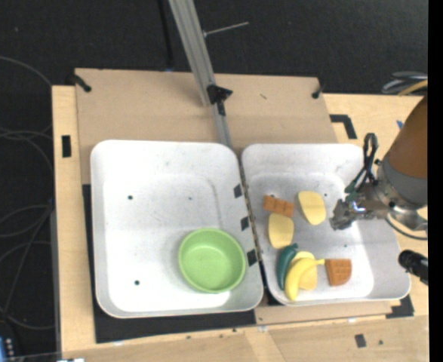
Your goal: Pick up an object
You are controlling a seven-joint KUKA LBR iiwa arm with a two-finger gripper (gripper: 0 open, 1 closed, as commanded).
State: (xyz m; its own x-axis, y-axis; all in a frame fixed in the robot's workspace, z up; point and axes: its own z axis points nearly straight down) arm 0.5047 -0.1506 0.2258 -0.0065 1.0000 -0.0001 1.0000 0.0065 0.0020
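My gripper (pixel 342 219) hangs over the right side of the right bin (pixel 312 161), just right of a pale yellow piece (pixel 312 207). Nothing shows between its fingers. Left of that piece lies a small orange block (pixel 278 204), with a second yellow piece (pixel 281 231) below it. Near the bin's front sit a yellow banana (pixel 304 271) on a dark green item (pixel 284 261) and an orange waffle-like block (pixel 338 271). A green bowl (pixel 211 259) rests in the left bin (pixel 146 172) at its front right.
A grey metal pole (pixel 195 47) slants up from the back edge between the bins. The bins rest on a wooden bench (pixel 281 96). Cables (pixel 10 164) lie on the dark floor to the left.
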